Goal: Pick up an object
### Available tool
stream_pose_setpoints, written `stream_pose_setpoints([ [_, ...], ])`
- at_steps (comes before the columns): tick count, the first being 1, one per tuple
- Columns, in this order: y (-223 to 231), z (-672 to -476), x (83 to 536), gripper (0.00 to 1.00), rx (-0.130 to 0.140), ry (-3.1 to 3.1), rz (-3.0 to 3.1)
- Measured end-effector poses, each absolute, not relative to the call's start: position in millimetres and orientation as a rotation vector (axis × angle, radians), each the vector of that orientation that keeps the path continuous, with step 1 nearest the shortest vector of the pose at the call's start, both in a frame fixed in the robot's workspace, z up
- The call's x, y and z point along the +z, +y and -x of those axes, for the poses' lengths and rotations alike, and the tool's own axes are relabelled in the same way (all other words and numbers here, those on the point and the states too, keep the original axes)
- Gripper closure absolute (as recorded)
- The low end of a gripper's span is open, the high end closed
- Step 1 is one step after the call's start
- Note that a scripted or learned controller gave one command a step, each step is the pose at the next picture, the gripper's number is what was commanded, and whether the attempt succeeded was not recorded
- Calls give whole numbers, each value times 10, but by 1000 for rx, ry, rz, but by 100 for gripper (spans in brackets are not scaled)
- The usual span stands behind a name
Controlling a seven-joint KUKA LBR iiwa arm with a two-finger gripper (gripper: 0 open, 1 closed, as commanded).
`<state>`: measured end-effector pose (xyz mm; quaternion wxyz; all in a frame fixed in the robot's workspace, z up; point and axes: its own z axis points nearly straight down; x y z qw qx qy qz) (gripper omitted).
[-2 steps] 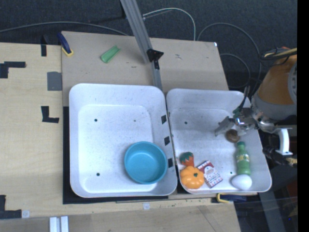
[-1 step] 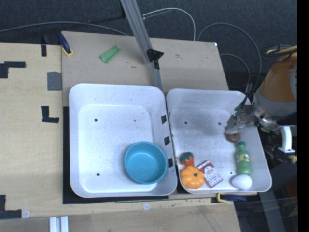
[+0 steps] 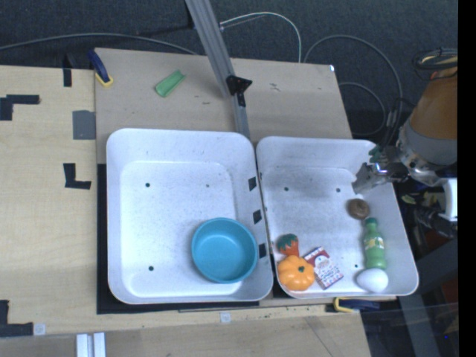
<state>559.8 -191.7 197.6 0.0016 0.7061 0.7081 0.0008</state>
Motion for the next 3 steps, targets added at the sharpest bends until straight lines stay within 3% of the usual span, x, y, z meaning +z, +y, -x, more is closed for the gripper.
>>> stream_pose_setpoints([
  [1,-1928,-5657,2602,100,4,2219,-2215],
  [2,-1924,-5660,2619,100,-1,2223,-2220],
  [3,-1476,-5562,2545,100,-1,2228,-2218],
])
